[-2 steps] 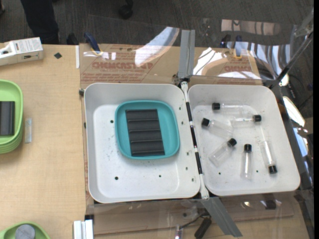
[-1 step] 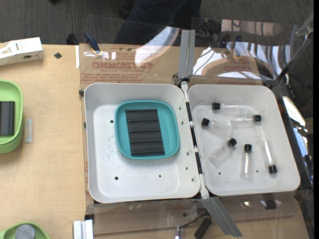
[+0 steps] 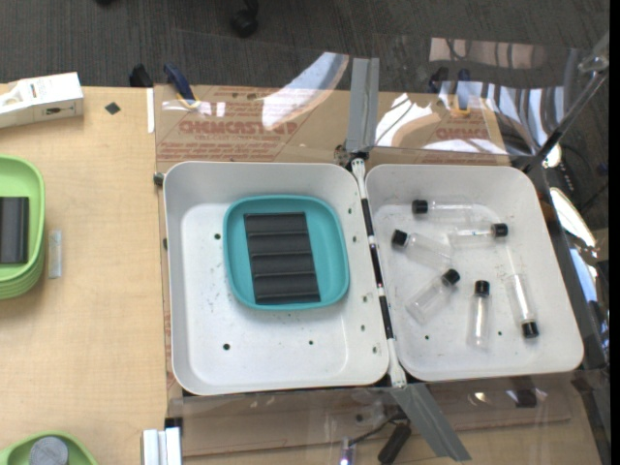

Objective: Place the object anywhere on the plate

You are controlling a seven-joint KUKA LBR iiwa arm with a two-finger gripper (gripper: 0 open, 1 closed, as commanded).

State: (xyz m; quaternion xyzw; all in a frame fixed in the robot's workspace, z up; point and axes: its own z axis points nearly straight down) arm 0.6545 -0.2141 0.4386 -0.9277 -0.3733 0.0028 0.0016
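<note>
Two white bins sit side by side on the wooden bench, w/ a brown cardboard sheet w/ red print under their far edges.

Left bin: holds a teal plate, square w/ rounded corners, lying flat and a bit far of the bin's centre. A dark ribbed block lies on the plate, covering most of its middle, long side running near-far.

Right bin: holds six clear vials w/ black caps, all lying on their sides, none on the plate.
- Vial 1, far side, cap pointing left.
- Vial 2, just near of it, cap pointing right; the two look close, touching or not can't be told.
- Vial 3, left side, cap at its far-left end.
- Vial 4, mid-bin, slanted, cap at far-right end.
- Vial 5, just right of vial 4, lying near-far, cap at far end.
- Vial 6, right side, cap at near end.

So the task's things are all in the right bin, well apart from the plate, w/ the bin walls between.

Pincer state: can't tell.

Elsewhere on the bench: a green stack of trays at the left edge w/ a dark item in it, and a white box at the far-left corner.
</note>
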